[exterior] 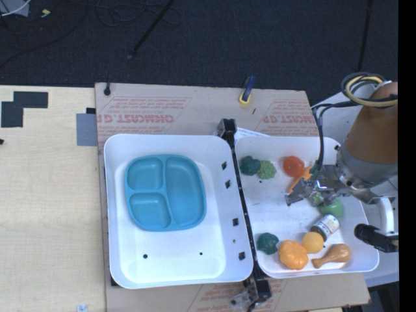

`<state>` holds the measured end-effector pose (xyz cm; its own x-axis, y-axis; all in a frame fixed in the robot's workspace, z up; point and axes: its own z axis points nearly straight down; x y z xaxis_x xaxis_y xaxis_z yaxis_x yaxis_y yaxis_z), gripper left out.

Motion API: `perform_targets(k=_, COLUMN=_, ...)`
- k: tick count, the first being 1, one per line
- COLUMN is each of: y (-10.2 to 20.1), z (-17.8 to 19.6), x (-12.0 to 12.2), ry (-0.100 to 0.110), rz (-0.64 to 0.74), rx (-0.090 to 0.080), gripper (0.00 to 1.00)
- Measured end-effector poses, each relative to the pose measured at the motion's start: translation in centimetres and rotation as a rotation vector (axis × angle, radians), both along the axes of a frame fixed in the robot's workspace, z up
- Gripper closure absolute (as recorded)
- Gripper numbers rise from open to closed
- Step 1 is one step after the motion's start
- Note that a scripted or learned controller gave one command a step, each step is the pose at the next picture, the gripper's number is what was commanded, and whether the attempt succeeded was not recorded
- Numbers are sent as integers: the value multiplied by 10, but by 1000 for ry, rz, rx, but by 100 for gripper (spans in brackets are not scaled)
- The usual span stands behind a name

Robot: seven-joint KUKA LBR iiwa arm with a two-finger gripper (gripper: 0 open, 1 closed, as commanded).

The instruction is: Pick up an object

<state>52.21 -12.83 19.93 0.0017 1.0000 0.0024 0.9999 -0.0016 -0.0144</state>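
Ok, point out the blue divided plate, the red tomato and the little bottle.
blue divided plate point(165, 194), camera view, centre divider.
red tomato point(293, 166), camera view, top surface.
little bottle point(324, 227), camera view, label.

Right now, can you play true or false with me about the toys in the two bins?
1. The blue divided plate lies in the left bin. True.
2. The red tomato sits on the blue plate. False: it lies in the right bin, near the far side.
3. The gripper is over the right bin. True.
4. The small bottle lies in the left bin. False: it lies in the right bin, beside a yellow fruit.
5. A dark green toy lies near the orange fruit. True.
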Motion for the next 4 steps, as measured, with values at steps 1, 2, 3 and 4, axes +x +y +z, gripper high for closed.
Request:
perform_targets(k=1, y=0, z=6, x=3, ry=-13, rz=2, rx=-2, gripper=0)
perform_targets(k=2, y=1, z=-52, x=11, ry=-6, rz=2, rx=0, gripper=0)
perform_targets(k=3, y=2, z=-106, x=10, ry=-5, rz=2, rx=0, gripper=0)
perform_targets(k=4, y=0, z=-93, x=10, ry=-8, rz=-5, rx=0, gripper=100)
